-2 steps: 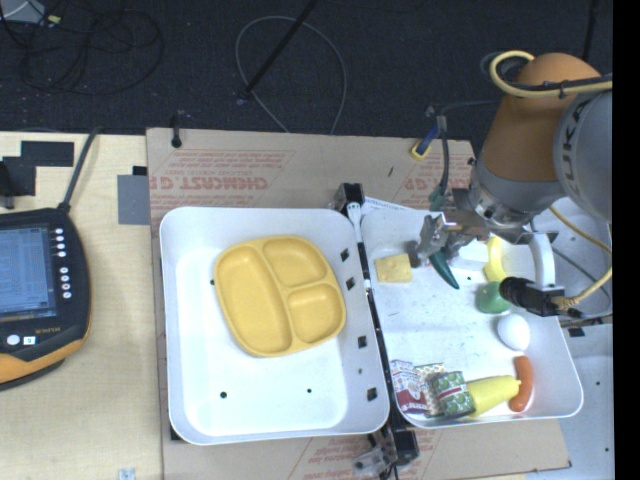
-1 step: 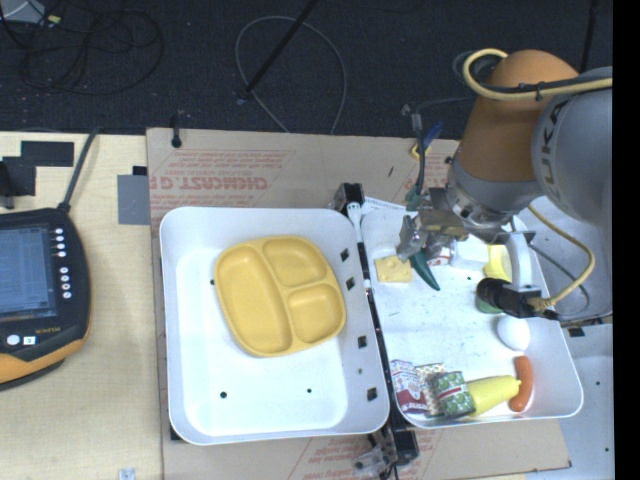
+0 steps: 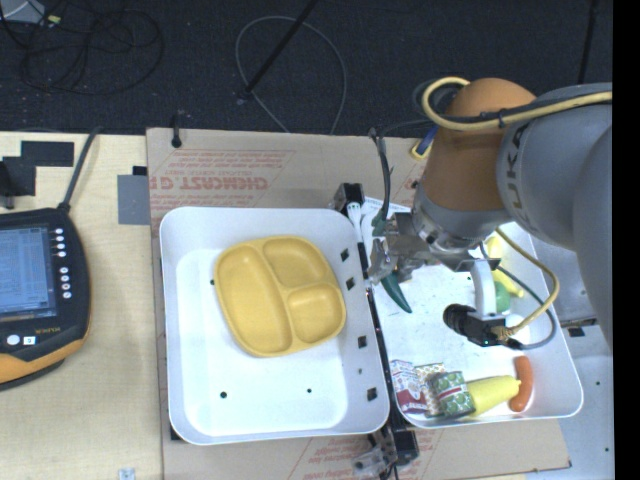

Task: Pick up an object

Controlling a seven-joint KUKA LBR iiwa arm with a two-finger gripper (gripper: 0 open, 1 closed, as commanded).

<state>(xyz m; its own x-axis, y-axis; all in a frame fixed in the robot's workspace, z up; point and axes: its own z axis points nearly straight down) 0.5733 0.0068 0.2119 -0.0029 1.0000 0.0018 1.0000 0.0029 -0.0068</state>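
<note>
My gripper [image 3: 388, 266] hangs low over the left edge of the right bin [image 3: 560, 393], close to the wall between the two bins. A dark green, pointed object [image 3: 398, 295] lies just below and to the right of it; whether the two touch is unclear. Near the front of the right bin lie a printed packet [image 3: 432, 388], a yellow banana-shaped toy [image 3: 487, 393] and an orange carrot-like piece [image 3: 520, 383]. A yellow-green item [image 3: 506, 284] pokes out from behind the arm. The grey arm with its orange band [image 3: 480, 148] hides the back of that bin.
The left bin [image 3: 190, 368] holds a yellow divided plate [image 3: 280, 293]. A black fitting on a cable [image 3: 470, 323] hangs from the wrist over the right bin. A tablet-like pendant [image 3: 35, 283] lies on the bench at far left.
</note>
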